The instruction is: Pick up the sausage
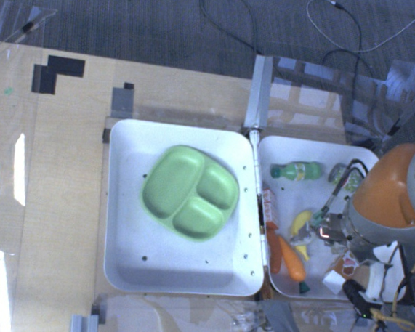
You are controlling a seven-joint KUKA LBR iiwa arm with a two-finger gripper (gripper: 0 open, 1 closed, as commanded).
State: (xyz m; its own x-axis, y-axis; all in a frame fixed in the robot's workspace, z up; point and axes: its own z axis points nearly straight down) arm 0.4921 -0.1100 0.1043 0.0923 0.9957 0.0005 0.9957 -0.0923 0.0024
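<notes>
Camera view, read from the near edge of the tabletop [60,184] outward. In the right bin [283,286], nearest you, an orange carrot [291,259] lies along the bin's left wall, its green tip toward 5 o'clock. Pressed against the carrot's left side is a darker reddish piece [275,254], which you may take as the sausage, though the identification is uncertain; its long axis runs roughly 12 to 6 o'clock, along that wall. The claw [316,232] hangs low over the bin's middle, beside a yellow banana [301,222]. You cannot tell how wide it stands, and nothing shows within it. From the claw the sausage lies toward 8 o'clock, near but apart, with the carrot's body between. A grasp there would likely need to close across the short axis and avoid the carrot. Farther off, a green bottle [297,171] rests near the bin's far wall. The left bin [110,262] carries a green divided plate [190,191].
</notes>
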